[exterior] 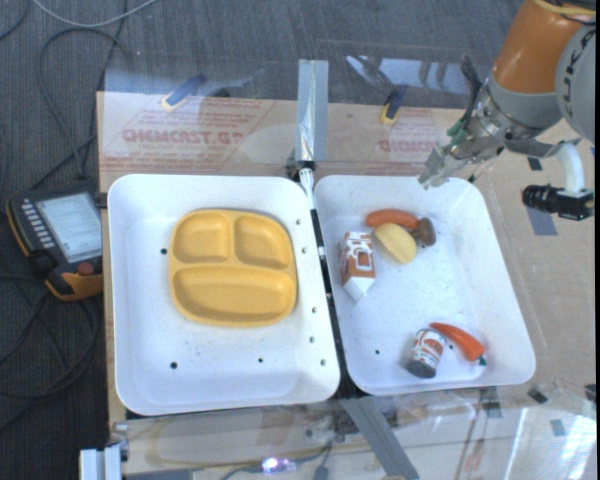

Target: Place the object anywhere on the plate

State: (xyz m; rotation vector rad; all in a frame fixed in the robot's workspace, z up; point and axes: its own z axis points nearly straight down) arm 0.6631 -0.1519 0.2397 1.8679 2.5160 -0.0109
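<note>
Cardboard (230, 138) w/ mirrored red "CHEMCAST" print behind yellow plate (234, 267).

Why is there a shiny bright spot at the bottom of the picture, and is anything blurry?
In the camera view, the bright spot is light glaring off the shiny clear strip along the bench's front edge; the pincer looks a bit smeared and soft; the yellow plate and the small can look sharp, with only faint shadows.

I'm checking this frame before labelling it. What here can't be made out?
- Gripper: too small and blurred in the camera view to judge its state.
- Carton and can: label print too small to read.
- Brown item: partly hidden behind the potato.
</note>
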